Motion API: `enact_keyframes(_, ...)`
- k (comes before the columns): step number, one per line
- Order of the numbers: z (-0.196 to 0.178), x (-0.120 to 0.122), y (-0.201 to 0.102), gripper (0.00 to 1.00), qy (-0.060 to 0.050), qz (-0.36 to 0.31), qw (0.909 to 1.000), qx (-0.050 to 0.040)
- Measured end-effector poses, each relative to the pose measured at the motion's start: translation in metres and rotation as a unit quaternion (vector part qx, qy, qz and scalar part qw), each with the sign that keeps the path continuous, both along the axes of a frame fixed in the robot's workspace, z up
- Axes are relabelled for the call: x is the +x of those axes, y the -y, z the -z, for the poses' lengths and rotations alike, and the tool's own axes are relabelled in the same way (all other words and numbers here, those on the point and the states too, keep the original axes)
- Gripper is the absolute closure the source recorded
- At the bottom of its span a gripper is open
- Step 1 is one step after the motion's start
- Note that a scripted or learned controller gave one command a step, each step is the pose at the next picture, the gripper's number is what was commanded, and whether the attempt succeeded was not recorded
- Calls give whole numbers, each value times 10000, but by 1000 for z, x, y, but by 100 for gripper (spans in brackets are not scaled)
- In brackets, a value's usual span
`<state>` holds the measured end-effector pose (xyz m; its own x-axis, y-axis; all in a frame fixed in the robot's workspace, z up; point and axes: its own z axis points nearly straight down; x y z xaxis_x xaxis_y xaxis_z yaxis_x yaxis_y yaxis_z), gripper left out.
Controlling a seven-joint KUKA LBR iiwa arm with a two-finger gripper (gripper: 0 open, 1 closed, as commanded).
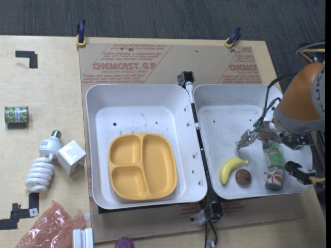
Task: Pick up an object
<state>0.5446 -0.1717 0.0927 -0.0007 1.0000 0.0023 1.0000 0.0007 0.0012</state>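
Crowded corner risks a miss

Currently the gripper (247, 138) hovers open in the right bin (227, 107). At its five o'clock lie banana (231, 168), brown ball (243, 176) and can (274, 177); closeness could spoil a grasp

I count two white bins (98, 112) on the bench. Right of the one yellow plate (143, 165): one banana (230, 168), one brown ball (243, 176), one can (274, 176). Left of it: one light bulb (42, 161), one white cube (72, 156).

Tray (143, 165) in left bin (98, 112); banana (230, 168), can (274, 176) in right bin (217, 99).
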Motion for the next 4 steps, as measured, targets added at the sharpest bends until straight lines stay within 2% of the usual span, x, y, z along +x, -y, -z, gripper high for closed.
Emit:
enact_keyframes(1, 0, -59, -28, 0, -2, 17, 10000, -14)
enact_keyframes(2, -49, 11, 35, 0, 2, -5, 10000, -19)
enact_keyframes(3, 0, 74, 44, 0, -2, -31, 10000, 20)
enact_keyframes(4, -10, 75, 46, 100, 9, -36, 10000, -15)
